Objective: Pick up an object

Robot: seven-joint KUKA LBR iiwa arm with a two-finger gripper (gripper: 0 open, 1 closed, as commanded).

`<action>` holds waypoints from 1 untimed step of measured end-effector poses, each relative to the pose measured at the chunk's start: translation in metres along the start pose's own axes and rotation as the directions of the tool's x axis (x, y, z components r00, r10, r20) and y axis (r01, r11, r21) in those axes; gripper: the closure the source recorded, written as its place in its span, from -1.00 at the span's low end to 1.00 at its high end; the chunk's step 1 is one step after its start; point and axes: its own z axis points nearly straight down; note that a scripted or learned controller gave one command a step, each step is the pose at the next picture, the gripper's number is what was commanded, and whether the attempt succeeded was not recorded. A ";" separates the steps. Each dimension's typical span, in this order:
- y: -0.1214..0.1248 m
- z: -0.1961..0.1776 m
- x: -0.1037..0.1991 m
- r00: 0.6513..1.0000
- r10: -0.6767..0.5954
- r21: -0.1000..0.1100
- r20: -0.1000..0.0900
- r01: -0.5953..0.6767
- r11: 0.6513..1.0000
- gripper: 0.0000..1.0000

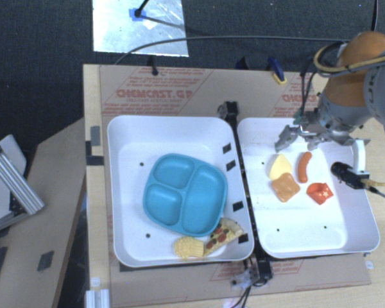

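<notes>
My fingers [297,140] hang spread, pinching nothing, over the right bin [308,239]; just below lie a yellow wedge [280,167], sausage [304,166], orange piece [285,187] and red piece [319,192].

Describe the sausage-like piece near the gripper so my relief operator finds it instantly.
Start at the right-hand white bin. In its upper half, four small food toys cluster below the gripper. The sausage is the slim orange-red upright one, between the yellow wedge and the bin's right wall.
</notes>
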 end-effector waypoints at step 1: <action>-0.003 0.047 0.009 1.000 -0.002 0.000 0.000 0.002 1.000 -1.00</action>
